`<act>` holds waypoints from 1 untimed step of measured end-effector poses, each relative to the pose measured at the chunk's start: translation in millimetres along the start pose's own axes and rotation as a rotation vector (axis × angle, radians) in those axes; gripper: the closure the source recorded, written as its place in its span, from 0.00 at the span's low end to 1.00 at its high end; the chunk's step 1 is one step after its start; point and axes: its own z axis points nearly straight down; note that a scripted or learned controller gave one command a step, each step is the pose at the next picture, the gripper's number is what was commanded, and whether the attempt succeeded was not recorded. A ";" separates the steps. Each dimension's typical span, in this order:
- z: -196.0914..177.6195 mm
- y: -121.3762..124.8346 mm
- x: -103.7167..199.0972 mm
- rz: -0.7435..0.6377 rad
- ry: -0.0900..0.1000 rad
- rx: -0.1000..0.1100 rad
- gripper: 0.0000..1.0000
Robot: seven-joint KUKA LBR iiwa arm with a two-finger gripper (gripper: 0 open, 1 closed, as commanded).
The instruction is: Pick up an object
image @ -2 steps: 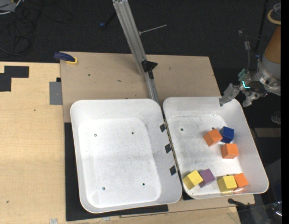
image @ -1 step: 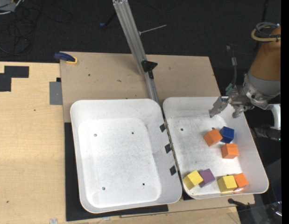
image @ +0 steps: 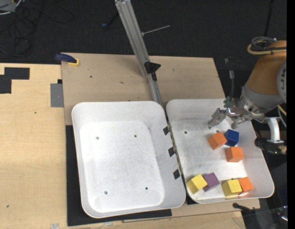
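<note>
Blue cube just below claw; claw spread, empty; approach step; next: descend, close on cube.

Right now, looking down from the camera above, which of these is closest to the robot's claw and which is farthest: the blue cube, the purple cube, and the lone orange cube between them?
From the gripper, over the right bin's upper part:
1. Blue foam cube, just below it.
2. Lone orange foam cube, mid-bin, lower down.
3. Purple foam cube, near the bin's front edge, beside a yellow cube.
</note>
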 end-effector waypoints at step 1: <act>59.9 5.7 5.1 -0.003 0.000 -0.009 0.00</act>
